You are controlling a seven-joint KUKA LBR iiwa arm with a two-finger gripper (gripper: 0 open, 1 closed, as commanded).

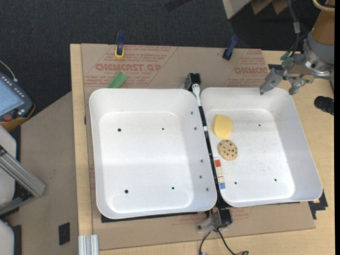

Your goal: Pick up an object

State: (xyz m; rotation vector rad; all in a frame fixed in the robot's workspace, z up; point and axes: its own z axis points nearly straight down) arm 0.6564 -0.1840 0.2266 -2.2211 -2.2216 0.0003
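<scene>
A yellow rounded object (223,125) lies in the right bin (281,169), close to its left wall. Just below it rests a round tan cookie with dark chips (228,150). A thin white marker with red and blue bands (219,172) lies along the left wall of that bin. My gripper (279,86) hangs above the back edge of the right bin, well to the right of these objects. Its two fingers are spread apart with nothing between them.
The left bin (143,153) stands beside the right one, with a black strip (204,137) along the join. Blue clamps (120,40) (230,47) hold the cardboard base at the back. A green piece (117,80) lies behind the left bin.
</scene>
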